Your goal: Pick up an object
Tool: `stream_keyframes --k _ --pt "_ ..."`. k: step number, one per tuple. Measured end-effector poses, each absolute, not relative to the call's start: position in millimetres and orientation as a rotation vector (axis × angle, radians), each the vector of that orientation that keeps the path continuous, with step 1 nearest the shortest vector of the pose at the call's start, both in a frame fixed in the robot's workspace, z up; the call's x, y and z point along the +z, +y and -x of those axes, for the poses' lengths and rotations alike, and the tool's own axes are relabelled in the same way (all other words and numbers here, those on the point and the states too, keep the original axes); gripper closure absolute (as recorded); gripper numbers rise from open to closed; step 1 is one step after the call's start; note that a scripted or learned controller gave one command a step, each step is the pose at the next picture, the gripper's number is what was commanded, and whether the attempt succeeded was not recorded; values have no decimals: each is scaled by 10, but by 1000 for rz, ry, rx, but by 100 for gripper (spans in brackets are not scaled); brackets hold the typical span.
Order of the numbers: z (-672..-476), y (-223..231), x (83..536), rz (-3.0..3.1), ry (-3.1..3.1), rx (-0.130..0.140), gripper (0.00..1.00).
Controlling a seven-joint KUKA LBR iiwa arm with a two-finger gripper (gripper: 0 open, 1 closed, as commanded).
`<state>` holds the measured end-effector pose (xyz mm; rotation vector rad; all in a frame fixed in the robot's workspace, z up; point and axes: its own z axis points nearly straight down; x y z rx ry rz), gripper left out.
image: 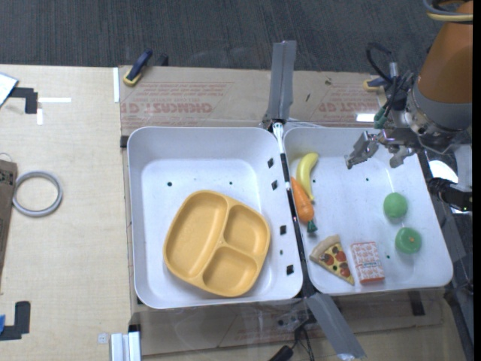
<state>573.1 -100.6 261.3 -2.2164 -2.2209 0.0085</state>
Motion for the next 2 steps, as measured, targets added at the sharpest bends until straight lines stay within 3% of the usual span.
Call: stream_keyframes --k 1,2 --pt "-5013 -1778 1302 2168 -2267 5 0" --pt "-4778 -2084 1495 2103 -2329 3 0"
